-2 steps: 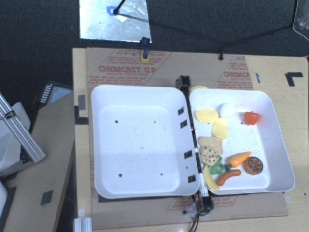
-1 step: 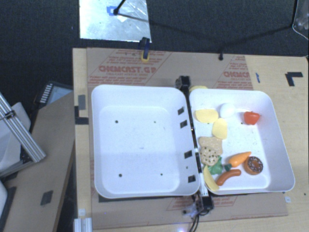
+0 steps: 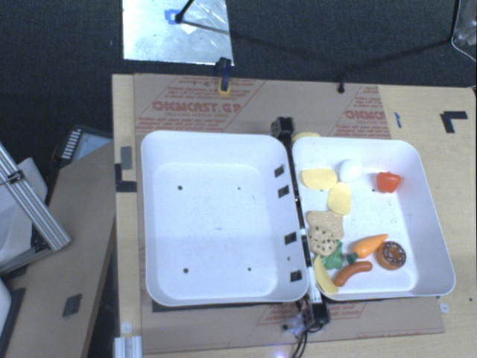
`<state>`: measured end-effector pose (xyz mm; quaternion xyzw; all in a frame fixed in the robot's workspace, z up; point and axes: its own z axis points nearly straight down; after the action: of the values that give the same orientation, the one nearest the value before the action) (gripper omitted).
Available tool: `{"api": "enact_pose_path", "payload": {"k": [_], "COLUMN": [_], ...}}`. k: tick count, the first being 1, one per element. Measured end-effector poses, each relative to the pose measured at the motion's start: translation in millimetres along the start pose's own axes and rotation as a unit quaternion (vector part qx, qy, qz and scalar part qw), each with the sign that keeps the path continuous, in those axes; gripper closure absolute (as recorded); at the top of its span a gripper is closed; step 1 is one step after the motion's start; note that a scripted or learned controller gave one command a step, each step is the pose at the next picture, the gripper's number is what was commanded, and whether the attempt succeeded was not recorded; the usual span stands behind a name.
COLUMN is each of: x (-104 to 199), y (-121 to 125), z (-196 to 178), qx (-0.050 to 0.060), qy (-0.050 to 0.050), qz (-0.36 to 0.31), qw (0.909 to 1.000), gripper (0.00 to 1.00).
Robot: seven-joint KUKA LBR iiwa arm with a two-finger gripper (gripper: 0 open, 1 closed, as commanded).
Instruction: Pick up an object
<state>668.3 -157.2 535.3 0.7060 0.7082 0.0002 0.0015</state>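
arm pose: could not tell | wrist bend: could not tell | gripper hold: could not tell from this high look

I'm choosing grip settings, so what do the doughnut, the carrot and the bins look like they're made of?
The doughnut looks like moulded plastic toy food: uniform brown with pale specks. The carrot likewise, plain orange with a green end, probably plastic. The right bin and left bin look like thin matte white plastic, judging by their rounded formed rims. The view leaves hardness open.
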Motion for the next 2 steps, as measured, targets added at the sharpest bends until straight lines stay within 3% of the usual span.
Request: {"api": "enact_pose_path", "payload": {"k": [2], "x": [6.9], "y": [0.1], "z": [0.2], "qx": [0.000], "qy": [0.000], "qz": [0.000], "qw": [1.0000], "gripper": [1.00]}}
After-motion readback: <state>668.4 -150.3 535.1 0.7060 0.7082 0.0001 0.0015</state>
